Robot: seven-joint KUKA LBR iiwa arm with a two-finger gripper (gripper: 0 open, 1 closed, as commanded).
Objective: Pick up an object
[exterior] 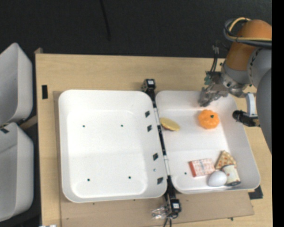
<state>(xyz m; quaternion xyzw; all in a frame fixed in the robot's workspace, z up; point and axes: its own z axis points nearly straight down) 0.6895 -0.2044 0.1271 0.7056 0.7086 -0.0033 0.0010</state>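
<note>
the jaws (pixel 207 97) hang over the back of the right bin (pixel 236 148), just behind the orange fruit (pixel 208 119); whether they are parted or closed cannot be told. nothing shows between them. the fruit lies on the bin floor.

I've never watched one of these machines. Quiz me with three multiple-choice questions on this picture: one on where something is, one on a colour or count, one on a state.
1. Where is the orange pumpkin-like object?
A. Left bin
B. Right bin
C. On the bench

2. What colour are the bins?
A. White
B. Blue
C. Black

3. Where is the gripper?
A. By the right bin's far edge, near the orange object
B. Over the left bin
C. Over the white egg-like object

Answers: 1 B, it sits in the bin on the arm's side. 2 A, both are white. 3 A, it is just beyond the orange object.
</note>
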